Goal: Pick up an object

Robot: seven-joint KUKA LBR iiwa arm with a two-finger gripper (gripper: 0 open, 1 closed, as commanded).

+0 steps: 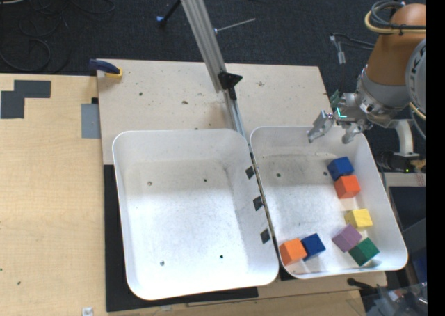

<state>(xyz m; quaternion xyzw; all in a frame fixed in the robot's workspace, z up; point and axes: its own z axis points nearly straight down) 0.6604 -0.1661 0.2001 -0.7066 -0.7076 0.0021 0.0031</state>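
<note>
White plastic, speckled and shallow: the left bin (pixel 188 217) sits on the pale wooden table (pixel 49 189), with dark floor and cables behind. Across the divider, the right bin (pixel 295 168) holds small cubes along its right side: orange cube (pixel 293 250), blue cube (pixel 340 167), yellow cube (pixel 359 218). Above its far edge hangs the gripper (pixel 336 129), jaws spread, gripping nothing.

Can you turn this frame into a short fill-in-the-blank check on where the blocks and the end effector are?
1. All the blocks lie in the ____ bin.
2. The block touching the blue block near the far end is ____.
3. The end effector hovers over that bin's ____ rim.
4. The purple block sits beside a ____ one.

Missing words: right; orange; far; green
</note>
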